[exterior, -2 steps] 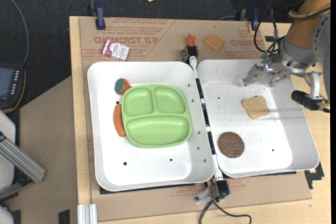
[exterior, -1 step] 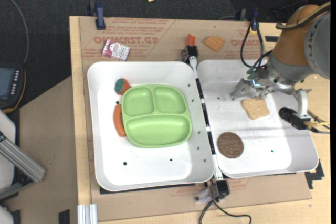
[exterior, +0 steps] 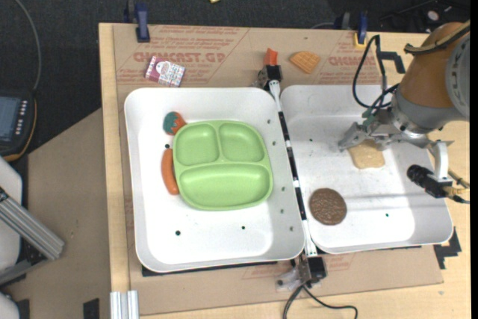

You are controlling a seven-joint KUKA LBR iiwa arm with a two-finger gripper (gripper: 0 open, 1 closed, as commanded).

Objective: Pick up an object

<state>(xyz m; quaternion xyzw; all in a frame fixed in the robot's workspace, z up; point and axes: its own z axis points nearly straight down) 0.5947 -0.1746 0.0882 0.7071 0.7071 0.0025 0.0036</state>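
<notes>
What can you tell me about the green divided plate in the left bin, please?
The green plate is a pale green, smooth, plastic-looking dish with rounded corners and three compartments: two small ones along its far side and one long one along its near side. It lies flat in the left bin, toward its far half. An orange sausage-shaped piece lies against its left edge, and a small teal and red piece sits at its far left corner.

Red printed lettering runs along the far edge of the cardboard sheet (exterior: 224,56) covering the table; the legible portion reads roughly "CHEMCAST GP". The small pink packet (exterior: 164,70) near the far left corner bears print too small to read.
</notes>
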